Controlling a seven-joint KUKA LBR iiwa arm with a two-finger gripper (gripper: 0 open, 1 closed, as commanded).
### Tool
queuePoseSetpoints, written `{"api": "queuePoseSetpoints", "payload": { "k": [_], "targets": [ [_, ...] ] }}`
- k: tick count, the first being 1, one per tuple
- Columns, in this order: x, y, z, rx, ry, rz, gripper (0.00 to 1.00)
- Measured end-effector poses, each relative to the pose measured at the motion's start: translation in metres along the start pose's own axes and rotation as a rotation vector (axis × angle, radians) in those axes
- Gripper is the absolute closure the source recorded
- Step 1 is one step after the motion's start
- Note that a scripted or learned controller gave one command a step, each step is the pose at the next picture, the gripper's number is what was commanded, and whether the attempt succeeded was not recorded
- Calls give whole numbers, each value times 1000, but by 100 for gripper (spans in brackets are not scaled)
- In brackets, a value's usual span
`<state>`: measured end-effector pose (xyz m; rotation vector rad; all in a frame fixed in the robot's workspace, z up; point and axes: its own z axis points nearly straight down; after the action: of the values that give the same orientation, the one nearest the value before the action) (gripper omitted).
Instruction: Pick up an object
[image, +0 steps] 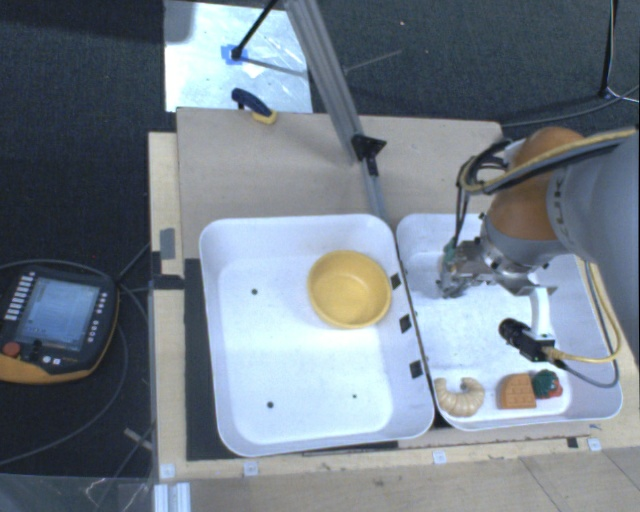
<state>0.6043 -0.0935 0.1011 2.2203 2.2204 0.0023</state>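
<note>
We see grey arm's two-finger gripper low over right white bin, upper left part. We cannot tell its state. Pale curled croissant-shaped toy and orange waffle-like block lie near bin's front edge, well apart. Round yellow bowl sits in left white bin.

Grey arm with orange band, yellow and black cables (looped beside the wrist).

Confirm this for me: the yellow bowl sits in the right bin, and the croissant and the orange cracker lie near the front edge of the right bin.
Not quite. The camera view shows the yellow bowl in the left bin, not the right one. The rest holds: the croissant and the orange cracker lie near the front edge of the right bin.
</note>
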Motion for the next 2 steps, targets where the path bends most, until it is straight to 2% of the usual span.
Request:
{"api": "queuePoseSetpoints", "payload": {
  "k": [2],
  "targets": [
    [-11,-14,-105,-2,0,1,100]
  ]
}}
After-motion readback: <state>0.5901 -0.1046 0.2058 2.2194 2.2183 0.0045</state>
